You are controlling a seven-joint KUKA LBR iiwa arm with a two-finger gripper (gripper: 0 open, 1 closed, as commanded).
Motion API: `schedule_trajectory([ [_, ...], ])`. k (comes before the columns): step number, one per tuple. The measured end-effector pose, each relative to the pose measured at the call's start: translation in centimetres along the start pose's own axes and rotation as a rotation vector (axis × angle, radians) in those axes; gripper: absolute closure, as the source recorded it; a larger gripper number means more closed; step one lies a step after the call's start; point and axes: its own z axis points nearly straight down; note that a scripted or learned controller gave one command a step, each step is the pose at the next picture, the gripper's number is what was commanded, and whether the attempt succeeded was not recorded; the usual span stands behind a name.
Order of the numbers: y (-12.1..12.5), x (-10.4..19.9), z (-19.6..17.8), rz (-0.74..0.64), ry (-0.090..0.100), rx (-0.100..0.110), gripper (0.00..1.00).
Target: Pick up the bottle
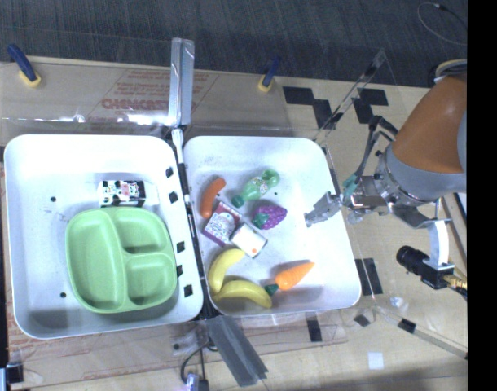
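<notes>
Gripper (323,210) beside grapes (270,214), bottle (257,187)

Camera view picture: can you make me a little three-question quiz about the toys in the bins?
1. True or false: the green bottle lies in the right bin.
2. What sits just right of the banana? A) carrot B) spoon C) cup
3. Which bin holds the green tray?

Key: 1 true. 2 A, the carrot. 3 the left bin.
</notes>
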Motion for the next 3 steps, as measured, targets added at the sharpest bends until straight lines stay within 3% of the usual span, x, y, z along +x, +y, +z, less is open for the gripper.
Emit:
schedule_trajectory([
  [1,9.8,-0.4,12.1,-0.432,-0.004,-0.009,0.00],
  [2,14.9,0.8,15.5,-0.385,-0.003,-0.004,0.00],
  [3,15.0,0.9,14.5,-0.391,-0.002,-0.003,1.00],
])
